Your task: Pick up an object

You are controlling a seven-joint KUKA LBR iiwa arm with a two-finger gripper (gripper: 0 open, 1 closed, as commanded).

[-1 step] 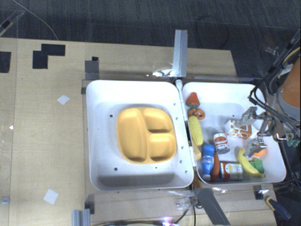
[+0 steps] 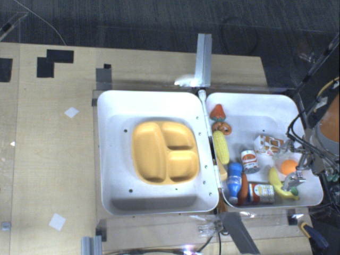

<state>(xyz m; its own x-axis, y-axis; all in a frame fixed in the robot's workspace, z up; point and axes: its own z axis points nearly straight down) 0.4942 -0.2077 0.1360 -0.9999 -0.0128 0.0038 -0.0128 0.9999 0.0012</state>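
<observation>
Left white bin (image 2: 106, 158) holds yellow 3-compartment tray (image 2: 164, 152), near centre. Wooden bench (image 2: 48, 158) carries black tape marks (image 2: 53, 61) at far left. Metal post (image 2: 204, 60) stands behind junction of 2 bins.

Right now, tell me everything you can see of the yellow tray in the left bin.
The yellow tray looks like smooth moulded plastic with rounded corners. It has three compartments: a long one on the camera view's left and two smaller ones stacked on its right, all bare. It lies flat, right way up, slightly turned, about mid-floor of the left bin. It touches only the bin floor and stands apart from the walls.
</observation>
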